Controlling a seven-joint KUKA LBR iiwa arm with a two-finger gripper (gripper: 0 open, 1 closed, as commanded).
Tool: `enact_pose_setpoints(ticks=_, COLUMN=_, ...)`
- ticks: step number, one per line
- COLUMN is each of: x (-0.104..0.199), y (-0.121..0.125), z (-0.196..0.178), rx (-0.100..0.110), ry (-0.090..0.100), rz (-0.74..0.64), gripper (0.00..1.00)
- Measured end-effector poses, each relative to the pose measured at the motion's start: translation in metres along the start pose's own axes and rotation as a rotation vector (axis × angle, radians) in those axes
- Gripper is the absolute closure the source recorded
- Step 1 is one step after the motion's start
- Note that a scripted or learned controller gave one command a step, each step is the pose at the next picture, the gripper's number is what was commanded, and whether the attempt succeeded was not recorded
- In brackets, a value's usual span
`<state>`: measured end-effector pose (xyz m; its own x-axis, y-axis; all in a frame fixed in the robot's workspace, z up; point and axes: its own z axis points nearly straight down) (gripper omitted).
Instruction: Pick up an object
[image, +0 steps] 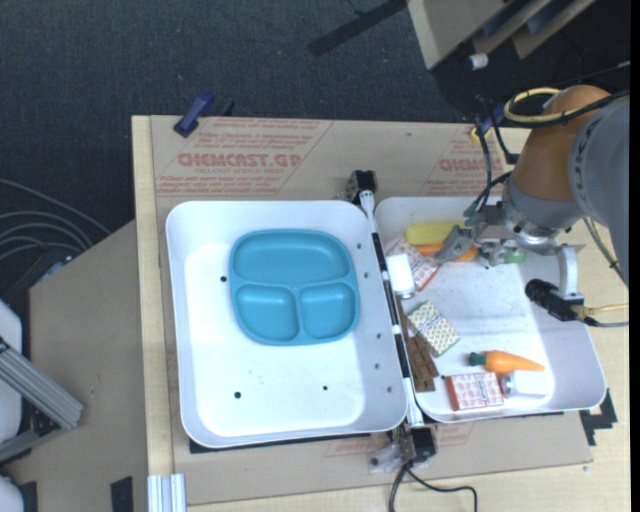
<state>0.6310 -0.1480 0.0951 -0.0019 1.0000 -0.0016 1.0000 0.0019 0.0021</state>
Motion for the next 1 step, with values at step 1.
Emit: enact_pose_setpoints(ticks=1, x=-0.0072, y=0.0318, z=0.0133, rx=0.020, ry=0.004, rz=0.001, gripper=0.00)
